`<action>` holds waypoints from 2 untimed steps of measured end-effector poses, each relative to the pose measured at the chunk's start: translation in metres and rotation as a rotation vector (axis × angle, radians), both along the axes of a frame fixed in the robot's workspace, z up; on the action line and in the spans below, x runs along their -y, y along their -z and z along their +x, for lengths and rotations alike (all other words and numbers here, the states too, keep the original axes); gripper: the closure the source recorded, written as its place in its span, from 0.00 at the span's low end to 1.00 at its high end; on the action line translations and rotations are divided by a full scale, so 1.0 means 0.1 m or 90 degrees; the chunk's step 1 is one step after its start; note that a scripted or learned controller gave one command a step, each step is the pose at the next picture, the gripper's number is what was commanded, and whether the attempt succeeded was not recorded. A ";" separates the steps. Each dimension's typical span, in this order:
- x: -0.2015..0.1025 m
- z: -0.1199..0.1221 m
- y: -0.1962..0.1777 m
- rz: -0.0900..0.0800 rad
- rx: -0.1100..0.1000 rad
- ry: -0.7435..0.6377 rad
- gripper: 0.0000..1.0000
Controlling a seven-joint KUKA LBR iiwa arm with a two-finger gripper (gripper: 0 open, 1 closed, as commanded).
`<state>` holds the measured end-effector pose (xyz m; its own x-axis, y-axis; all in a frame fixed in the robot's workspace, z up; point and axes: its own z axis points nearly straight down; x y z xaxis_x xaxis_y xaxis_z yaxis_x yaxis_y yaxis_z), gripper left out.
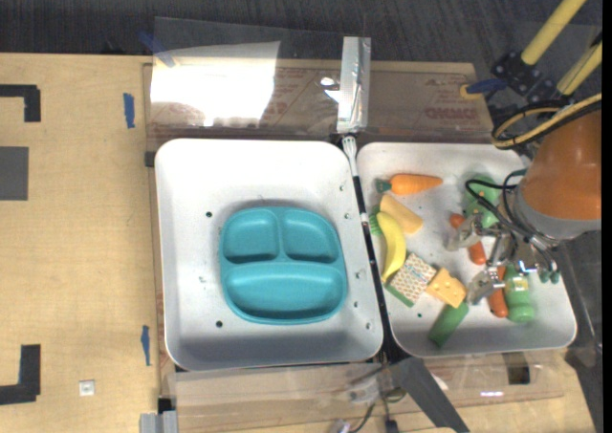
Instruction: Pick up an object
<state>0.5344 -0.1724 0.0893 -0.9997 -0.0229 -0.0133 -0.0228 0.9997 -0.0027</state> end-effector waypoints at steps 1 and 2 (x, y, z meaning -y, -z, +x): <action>-0.01 0.04 -0.13 -0.002 0.009 -0.001 1.00; 0.05 0.49 0.00 0.002 -0.002 0.192 1.00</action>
<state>0.5838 -0.1777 0.0893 -0.9612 0.2756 -0.0096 0.2756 0.9613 0.0005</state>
